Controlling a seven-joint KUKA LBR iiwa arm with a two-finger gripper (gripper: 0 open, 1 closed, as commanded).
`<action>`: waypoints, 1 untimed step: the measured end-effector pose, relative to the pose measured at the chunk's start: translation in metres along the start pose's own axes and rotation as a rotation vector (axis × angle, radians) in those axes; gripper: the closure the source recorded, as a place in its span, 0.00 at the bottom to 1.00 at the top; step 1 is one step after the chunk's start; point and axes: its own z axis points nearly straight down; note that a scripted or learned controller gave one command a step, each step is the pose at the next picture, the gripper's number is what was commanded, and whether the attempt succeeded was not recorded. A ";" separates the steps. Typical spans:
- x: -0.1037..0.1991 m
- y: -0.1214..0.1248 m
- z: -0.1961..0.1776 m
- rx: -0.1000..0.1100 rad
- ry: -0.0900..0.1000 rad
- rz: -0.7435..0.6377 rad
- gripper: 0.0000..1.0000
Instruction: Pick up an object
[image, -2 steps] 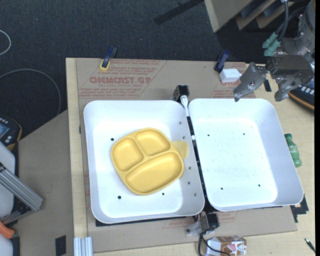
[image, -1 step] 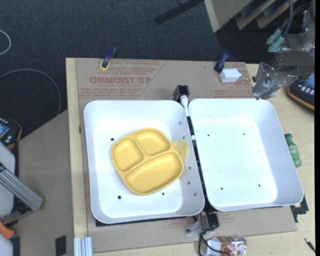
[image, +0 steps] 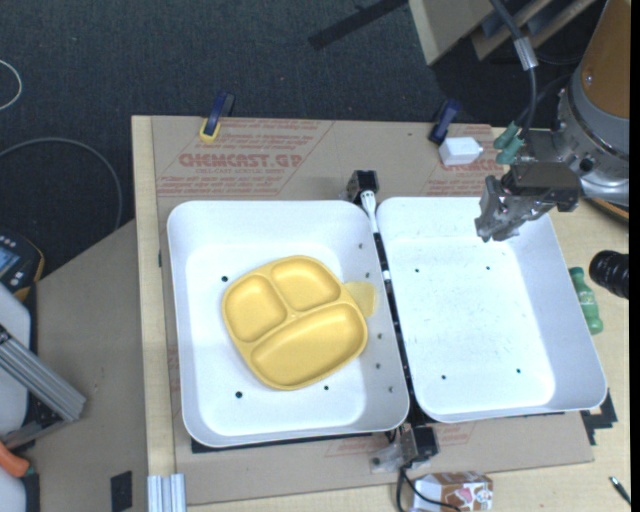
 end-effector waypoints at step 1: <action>0.097 -0.001 0.021 -0.003 0.002 -0.012 1.00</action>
